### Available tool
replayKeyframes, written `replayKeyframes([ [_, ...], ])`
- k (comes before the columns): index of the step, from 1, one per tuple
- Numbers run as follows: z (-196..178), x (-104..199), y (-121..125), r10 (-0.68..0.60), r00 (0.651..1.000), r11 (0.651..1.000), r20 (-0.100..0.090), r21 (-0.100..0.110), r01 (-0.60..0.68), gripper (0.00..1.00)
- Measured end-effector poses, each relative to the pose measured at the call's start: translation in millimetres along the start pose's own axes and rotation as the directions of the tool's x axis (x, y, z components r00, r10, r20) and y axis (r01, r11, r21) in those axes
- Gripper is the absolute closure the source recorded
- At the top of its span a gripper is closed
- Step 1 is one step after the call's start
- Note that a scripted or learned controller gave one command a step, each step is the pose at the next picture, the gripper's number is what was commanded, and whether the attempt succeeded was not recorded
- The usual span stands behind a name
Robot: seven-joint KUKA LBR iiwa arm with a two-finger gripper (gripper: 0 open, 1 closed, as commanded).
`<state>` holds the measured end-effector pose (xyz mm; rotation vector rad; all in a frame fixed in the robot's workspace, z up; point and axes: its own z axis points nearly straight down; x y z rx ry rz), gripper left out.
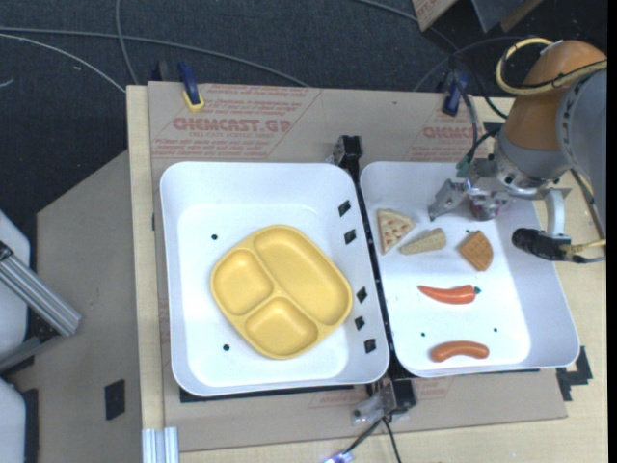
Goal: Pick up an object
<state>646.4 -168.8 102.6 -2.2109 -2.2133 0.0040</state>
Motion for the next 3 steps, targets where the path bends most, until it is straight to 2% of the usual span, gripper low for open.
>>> replayKeyframes([
  [1,19.4,3.8,-2.5,0.001,1.000,1.000,-0.005,0.011,-0.001,0.00],
  [2,6.1,1.3,1.0,-0.001,1.000,1.000,0.005,-0.009,0.001,1.00],
  [3,-38.3,-1.1,0.1,0.001,1.000,1.000,0.009,-0.016,-0.001,1.00],
])
